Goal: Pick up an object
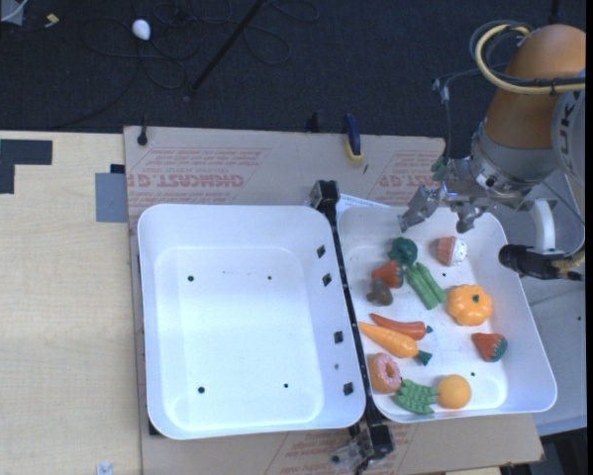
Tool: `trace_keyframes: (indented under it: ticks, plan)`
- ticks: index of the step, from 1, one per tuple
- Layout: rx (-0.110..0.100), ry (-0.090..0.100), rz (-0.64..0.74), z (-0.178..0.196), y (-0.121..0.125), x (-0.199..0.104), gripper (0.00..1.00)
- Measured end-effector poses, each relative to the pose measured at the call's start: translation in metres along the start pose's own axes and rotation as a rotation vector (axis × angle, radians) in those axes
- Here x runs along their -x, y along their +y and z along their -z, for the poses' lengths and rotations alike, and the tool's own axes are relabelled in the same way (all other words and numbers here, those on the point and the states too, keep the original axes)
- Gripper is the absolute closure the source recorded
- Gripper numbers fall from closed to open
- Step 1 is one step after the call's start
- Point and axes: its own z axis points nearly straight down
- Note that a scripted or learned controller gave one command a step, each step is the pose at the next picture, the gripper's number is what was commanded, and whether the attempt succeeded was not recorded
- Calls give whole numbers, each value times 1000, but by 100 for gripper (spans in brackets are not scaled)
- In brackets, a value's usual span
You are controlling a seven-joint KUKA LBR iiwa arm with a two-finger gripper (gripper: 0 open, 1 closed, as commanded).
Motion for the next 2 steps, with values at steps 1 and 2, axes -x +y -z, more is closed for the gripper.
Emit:
trace_keyframes:
  ticks: [1, 2]
  plan:
    - [-2, 1, 0, -120, -17, 35, 0]
    - [-2, 0, 1, -148, -22, 22, 0]
